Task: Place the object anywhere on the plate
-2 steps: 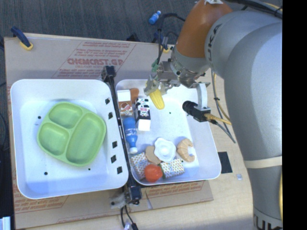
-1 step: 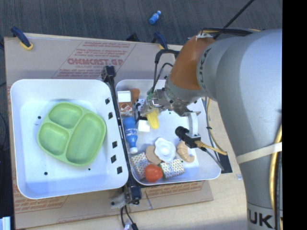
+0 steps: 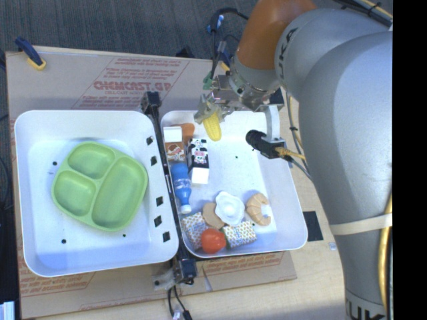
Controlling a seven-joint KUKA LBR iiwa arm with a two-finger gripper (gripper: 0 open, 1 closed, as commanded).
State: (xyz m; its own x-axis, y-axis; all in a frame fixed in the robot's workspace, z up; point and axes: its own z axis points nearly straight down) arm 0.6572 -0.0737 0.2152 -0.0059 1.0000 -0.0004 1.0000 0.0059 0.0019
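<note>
Over right bin (image 3: 287, 199), gripper (image 3: 212, 115) grips yellow object (image 3: 211, 126).

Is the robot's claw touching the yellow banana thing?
Touching. The camera view shows the banana hanging between the jaws of the gripper, lifted above the right bin, away from the plate.

Dark grey carpet (image 3: 100, 12) lies behind the pale wooden bench (image 3: 320, 272).

arm (image 3: 340, 112) cut off at right and bottom edges, carton (image 3: 198, 153) print too small to read
</note>
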